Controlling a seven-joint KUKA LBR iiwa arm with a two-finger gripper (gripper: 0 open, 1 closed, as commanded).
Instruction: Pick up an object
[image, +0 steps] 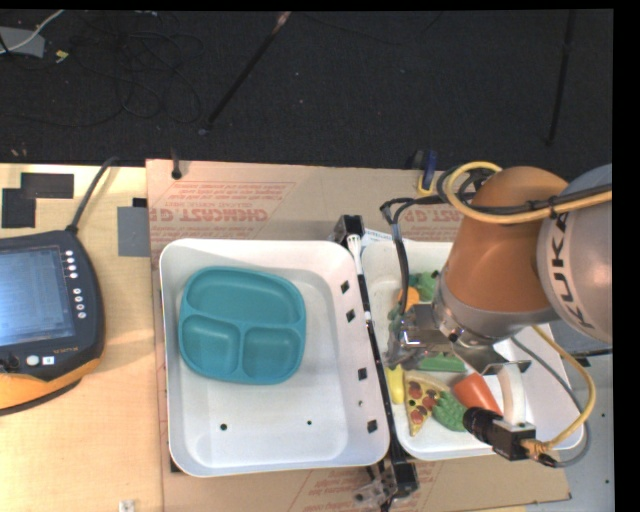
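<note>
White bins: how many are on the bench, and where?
2. Left bin holds a teal tray; right bin sits beside it, mostly under the arm.

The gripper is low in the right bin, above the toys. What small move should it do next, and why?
Probably a short descent straight down, then close. The gripper sits low over the left part of the right bin, with the pizza slice toy and a yellow piece just beside it. The wrist hides the fingers, so whether anything is held cannot be told.
</note>
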